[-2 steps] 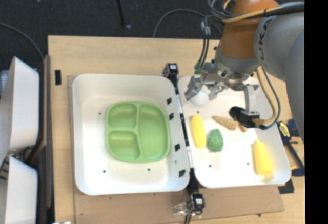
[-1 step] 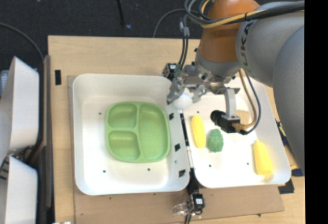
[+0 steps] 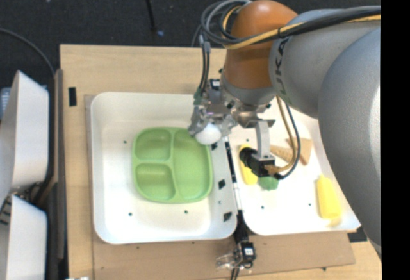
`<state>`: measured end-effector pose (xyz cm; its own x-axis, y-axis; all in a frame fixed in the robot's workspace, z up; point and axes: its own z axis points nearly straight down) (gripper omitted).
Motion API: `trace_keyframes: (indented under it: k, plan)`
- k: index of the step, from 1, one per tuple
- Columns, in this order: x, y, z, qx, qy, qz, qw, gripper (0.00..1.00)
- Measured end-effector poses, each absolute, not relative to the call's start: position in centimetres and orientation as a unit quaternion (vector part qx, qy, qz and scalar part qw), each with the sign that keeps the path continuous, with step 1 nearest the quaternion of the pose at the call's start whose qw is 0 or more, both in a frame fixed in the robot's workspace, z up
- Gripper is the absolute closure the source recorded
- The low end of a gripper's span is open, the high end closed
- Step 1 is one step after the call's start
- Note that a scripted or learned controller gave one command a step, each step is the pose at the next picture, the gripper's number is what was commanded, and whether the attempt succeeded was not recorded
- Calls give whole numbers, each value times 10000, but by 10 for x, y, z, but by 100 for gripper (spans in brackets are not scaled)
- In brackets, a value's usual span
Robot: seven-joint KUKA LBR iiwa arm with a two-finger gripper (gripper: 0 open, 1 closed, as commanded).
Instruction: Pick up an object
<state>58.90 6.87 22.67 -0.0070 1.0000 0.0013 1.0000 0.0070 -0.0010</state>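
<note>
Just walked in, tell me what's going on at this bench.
A grey KUKA arm reaches in from the right, its tool low over the seam between the two white bins. A small white object sits at the tool tip, by the green divided plate in the left bin. The right bin has a yellow block.

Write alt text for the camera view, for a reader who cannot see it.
A grey robot arm with an orange band reaches from the right over two white bins, its gripper at the upper right corner of a green divided plate in the left bin. The right bin holds a yellow block and several smaller items.
</note>
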Motion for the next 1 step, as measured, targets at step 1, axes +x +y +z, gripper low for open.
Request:
trace_keyframes:
  k: [1]
  plan:
    - [590, 66, 227, -7064, -7078, -2, 1, 0]
